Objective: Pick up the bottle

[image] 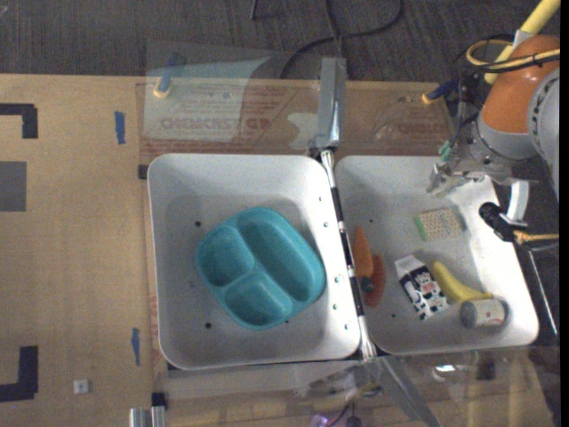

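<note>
In the lower right corner of the right shallow white bin [391, 172] lies the small beige cylindrical bottle [483, 312], on its side. Its long axis runs nearly left to right across the frame, and the rounded grey end points left. Touching it on the upper left is a yellow banana [456, 284], and just beside the banana lies a small black-and-white carton [420, 287]. An orange-red tapered object [366, 263] lies along the left wall of this bin. Higher in the bin is a flat pale rectangular pad with a green edge [440, 224]. The left white bin [178, 185] bears a teal divided plastic plate [260, 265].

The grey metal gripper [449, 173] hangs at the upper right part of the right bin, well apart from the bottle, which is below it and a little to the right in the frame. It is blurred, so I cannot tell if it is spread or pressed together; nothing is seen in it.
</note>
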`<state>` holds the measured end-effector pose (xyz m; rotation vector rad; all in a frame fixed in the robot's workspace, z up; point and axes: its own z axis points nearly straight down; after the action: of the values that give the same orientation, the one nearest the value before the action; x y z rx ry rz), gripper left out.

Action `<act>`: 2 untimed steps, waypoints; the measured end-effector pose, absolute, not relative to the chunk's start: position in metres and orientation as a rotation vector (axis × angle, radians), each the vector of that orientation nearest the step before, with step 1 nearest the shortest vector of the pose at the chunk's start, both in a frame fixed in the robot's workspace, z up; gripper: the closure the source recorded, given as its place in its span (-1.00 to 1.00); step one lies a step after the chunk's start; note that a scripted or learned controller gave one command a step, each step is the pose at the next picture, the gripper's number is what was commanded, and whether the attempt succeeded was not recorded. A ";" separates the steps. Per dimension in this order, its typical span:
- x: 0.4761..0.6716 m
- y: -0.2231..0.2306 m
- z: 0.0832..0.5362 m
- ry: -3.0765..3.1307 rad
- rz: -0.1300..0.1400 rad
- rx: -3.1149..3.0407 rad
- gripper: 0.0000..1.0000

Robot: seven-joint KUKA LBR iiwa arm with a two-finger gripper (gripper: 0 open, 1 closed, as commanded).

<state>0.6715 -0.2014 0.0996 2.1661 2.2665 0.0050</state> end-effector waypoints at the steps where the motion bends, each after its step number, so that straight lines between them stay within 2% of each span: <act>1: 0.668 -0.173 0.265 2.068 0.002 2.360 1.00; 2: 0.668 -0.112 0.290 2.106 0.003 2.326 1.00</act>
<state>0.6679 -0.1118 0.2896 2.3256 2.1065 0.0029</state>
